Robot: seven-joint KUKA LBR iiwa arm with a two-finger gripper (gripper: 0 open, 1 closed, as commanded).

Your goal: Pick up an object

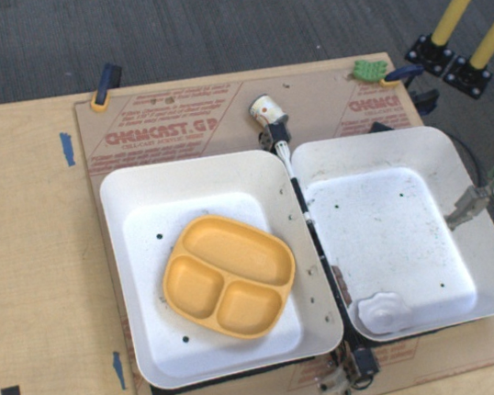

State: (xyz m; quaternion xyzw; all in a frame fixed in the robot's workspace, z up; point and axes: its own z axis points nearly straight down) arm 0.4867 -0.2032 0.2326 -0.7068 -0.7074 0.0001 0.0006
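The task names no particular object, and there are two candidates. The nearer to the gripper point(455, 217) is a small white moulded piece point(383, 313). It lies flat on the floor of the right bin point(444, 151), toward the camera-side wall and to the gripper's left in the view. It is close to the corner where that wall meets the divider between the bins. Its pale colour barely stands out from the bin, and so close to the wall it probably leaves little room for a grasp from that side.

The other is a yellow divided plate point(230, 276), well apart from the gripper in the left bin point(125, 192). It sits open side up, turned at an angle, near the middle of the bin floor. Being clear of the walls, it looks easier to approach, but its wide, shallow rim is likely awkward to pinch.

The gripper reaches in over the right bin's outer rim, a slim grey tip pointing inward with nothing seen in it. Whether it is open or closed I cannot tell. It is over neither object, so I judge the pick has not begun.

Both bins rest on a cardboard sheet point(170, 125) clipped to the tabletop point(36, 272), presumably to keep them from sliding.
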